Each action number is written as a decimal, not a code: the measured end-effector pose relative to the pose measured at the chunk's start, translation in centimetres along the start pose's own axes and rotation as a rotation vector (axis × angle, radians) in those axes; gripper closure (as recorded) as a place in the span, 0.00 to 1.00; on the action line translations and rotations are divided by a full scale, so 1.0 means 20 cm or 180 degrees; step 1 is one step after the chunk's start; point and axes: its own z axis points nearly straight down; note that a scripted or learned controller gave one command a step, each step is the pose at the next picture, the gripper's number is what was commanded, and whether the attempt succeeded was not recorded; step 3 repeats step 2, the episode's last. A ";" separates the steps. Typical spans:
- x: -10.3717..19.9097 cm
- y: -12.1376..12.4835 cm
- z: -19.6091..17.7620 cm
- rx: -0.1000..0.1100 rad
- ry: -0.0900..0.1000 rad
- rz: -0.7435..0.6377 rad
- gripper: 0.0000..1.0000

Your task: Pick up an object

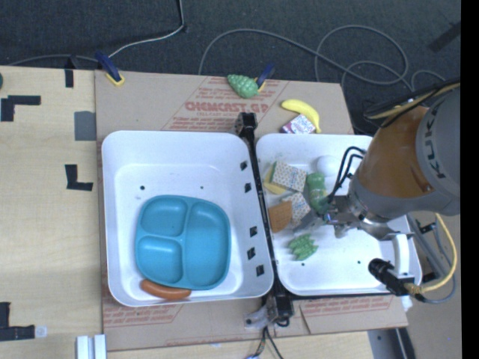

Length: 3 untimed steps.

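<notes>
The hand [329, 214], grip state unclear, sits low in the right bin [340, 275] beside a knobbly green toy [303, 246] and speckled sponge squares [288, 176].

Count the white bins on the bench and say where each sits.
2. The left white bin holds a blue divided plate; the right white bin sits beside it, under the arm, holding small toy items.

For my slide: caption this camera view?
Arm's gripper poised over toy food in the right bin; blue plate in the left.
</notes>
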 end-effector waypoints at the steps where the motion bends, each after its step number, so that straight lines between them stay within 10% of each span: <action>1: -0.02 -0.03 0.35 -0.0016 -0.0002 0.0001 0.00; 2: -0.03 -0.03 0.30 -0.0017 -0.0006 0.0005 1.00; 3: -0.03 -0.03 0.30 -0.0017 -0.0006 0.0005 1.00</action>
